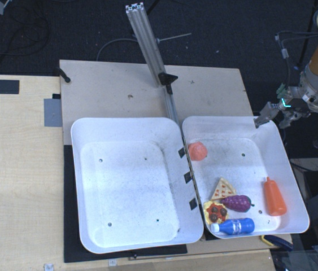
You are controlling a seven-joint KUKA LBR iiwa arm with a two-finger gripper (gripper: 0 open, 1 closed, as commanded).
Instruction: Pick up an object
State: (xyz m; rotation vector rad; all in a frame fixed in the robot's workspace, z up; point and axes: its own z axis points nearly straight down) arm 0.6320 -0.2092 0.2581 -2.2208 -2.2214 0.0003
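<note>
Approach not yet begun: pincer (273, 115) hangs off the right bin's (271, 140) far right corner, nothing between its fingers.

Whether it is open or closed I cannot tell; the toys lie apart from it: pink ball (197, 151) by the divider, orange bottle (274, 197), purple grapes (237, 202), blue bottle (235, 226) along the near edge; next it should swing in over one and descend.

No text, label or number can be read anywhere.

Pale wooden surface (17, 168) bearing a beige board (119, 92), with two white bins side by side: left bin (85, 151), right bin (286, 168).
</note>
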